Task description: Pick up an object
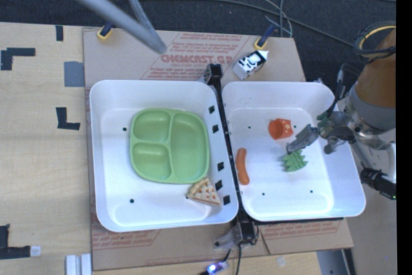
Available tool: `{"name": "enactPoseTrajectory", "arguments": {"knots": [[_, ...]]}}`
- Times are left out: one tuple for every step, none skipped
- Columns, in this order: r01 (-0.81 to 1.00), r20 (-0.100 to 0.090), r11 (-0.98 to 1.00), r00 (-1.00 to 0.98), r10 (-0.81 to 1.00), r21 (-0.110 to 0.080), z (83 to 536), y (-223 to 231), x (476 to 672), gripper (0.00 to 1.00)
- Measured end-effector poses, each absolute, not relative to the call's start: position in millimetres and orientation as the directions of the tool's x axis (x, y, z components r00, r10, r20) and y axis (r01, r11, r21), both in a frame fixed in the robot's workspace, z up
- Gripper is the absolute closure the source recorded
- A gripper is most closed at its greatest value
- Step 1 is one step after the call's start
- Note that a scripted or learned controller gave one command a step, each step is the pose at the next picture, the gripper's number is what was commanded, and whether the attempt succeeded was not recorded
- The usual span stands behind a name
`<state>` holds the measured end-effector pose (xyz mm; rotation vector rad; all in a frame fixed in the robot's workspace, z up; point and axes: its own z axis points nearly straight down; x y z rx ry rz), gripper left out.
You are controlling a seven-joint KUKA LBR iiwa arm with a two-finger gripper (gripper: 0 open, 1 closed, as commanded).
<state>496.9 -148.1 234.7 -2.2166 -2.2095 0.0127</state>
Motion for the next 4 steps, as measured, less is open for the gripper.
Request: {"name": "enactPoseTrajectory", "arguments": {"knots": [[1.000,0.000,0.001,-0.001,1.000,-0.002,241.0,-147.6,499.5,0.00],[1.000,0.001,0.001,-0.001,1.000,-0.005,180.3,-150.3,505.6,0.00],[1.000,0.001,0.000,0.000,1.000,-0.007,117.4,-154.4,507.4,0.00],[1.000,-0.006,-0.001,0.001,1.000,0.006,86.5,-156.6,509.0,0.00]]}}
